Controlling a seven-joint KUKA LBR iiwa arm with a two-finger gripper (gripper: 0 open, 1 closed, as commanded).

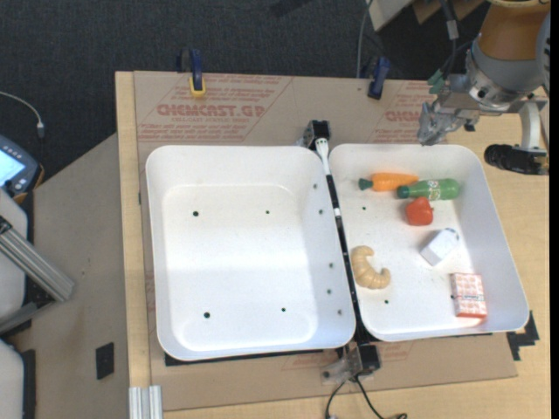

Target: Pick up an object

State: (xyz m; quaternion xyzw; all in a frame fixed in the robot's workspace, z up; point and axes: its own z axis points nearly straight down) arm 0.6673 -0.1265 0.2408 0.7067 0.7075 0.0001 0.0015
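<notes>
Jaws: hanging over the far edge of the right bin [502, 234], near its far right corner; their tips are too small to tell whether apart or together.
Carrot [393, 181]: far part of the right bin, just beside the green bottle [430, 189].
Red block [419, 211]: touching, or nearly touching, the bottle.
White block [439, 246]: middle right.
Croissant [370, 267]: near the left wall.
Pink box [469, 295]: near right corner.
Left bin [166, 234]: beside it on the surface.

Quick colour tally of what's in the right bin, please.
Orange: 1, carrot
Green: 1, bottle
Red: 1, pepper
White: 1, block
Tan: 1, croissant
Pink: 1, box
Total: 6
</notes>
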